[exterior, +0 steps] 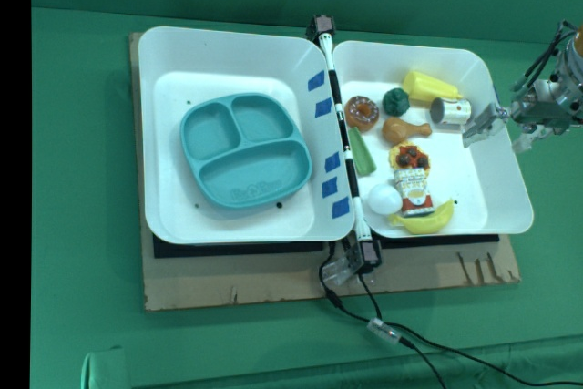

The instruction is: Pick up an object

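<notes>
The pincer hung at the right bin's 3 o'clock rim, reaching in from the right; whether it was spread or pressed together could not be told at this angle, and nothing showed in its grip. The step in hand looked like the approach, no object yet lifted. Nearest candidate was the silver can, lying on its side just beside the pincer at its 9 o'clock. A yellow block sat at the can's 11 o'clock, a drumstick at its 8 o'clock, a green ball further toward 9. Lower in the bin lay a banana touching a white egg. The left bin held a teal divided plate. Judged next move: descend over the can, straddling its round sides, which might roll.
</notes>
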Controlling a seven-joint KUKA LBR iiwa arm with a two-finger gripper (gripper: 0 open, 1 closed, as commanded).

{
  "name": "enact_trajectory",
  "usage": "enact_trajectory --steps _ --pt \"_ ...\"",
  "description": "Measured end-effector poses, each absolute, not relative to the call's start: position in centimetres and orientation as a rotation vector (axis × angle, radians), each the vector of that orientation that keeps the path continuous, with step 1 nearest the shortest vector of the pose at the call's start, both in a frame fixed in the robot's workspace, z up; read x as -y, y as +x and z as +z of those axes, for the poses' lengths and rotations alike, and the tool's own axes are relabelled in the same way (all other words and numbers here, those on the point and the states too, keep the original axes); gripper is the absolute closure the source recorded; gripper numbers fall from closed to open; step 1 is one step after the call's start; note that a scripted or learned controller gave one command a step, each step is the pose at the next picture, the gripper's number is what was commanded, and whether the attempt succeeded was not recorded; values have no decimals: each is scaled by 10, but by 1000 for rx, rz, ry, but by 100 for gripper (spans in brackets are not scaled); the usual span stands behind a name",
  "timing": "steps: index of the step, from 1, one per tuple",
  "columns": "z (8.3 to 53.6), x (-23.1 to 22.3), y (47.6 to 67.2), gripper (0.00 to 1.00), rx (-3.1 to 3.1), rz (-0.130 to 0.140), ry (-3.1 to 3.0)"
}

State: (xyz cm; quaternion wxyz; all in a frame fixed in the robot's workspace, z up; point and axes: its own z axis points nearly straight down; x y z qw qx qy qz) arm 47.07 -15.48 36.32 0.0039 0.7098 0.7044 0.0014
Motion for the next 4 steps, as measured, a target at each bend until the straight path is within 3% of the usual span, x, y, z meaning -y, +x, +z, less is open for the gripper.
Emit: enact_trajectory --steps 1,2,3,4 --pt "257 189 479 0 -2207 1 2224" --pt "188 171 471 0 -2196 12 2216" --pt "188 137 566 0 -2201 17 2211" --pt "188 166 566 0 -2198 16 2214"
